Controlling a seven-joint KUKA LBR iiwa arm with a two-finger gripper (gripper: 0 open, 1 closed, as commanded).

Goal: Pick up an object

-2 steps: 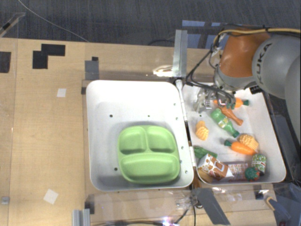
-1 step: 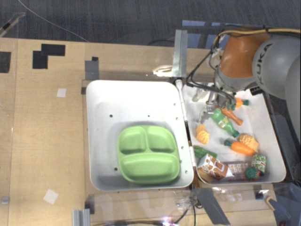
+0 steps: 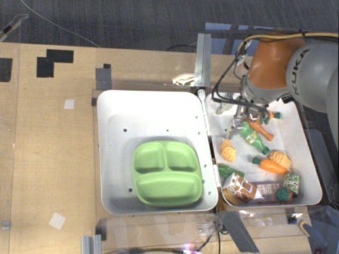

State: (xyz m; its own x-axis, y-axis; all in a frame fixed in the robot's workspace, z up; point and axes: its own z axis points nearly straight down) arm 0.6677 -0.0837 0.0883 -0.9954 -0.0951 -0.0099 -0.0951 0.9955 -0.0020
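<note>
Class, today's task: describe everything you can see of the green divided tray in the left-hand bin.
The green tray is a light green, matte, plastic-looking plate with rounded corners. Raised ridges split it into three compartments: two smaller ones on the far side and one long one on the near side. It lies flat and right way up on the floor of the left bin, toward that bin's near right corner, slightly turned against the bin's edges. Nothing rests in it, and the gripper is apart from it.

A pale green divided tray lies in a white bin; an orange carrot in the other.
</note>
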